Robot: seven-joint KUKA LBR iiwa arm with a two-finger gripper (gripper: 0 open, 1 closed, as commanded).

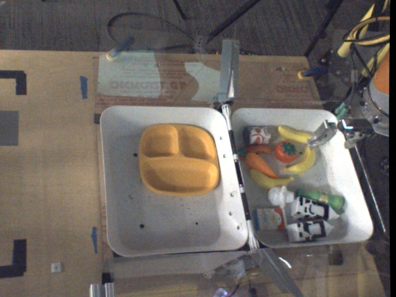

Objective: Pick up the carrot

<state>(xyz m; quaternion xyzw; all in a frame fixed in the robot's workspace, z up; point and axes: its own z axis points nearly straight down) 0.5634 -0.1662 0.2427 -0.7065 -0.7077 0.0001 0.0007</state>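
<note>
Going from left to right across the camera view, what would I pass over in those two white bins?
Left bin → orange divided tray → right bin → carrot → tomato → the robot's hand, over the right bin's far right edge.

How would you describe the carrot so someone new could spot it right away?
Look in the right bin, at its left side near the divider. The carrot lies there beside the bananas and just left of the tomato. It is the one orange, tapered piece; its neighbours are yellow or red.
</note>
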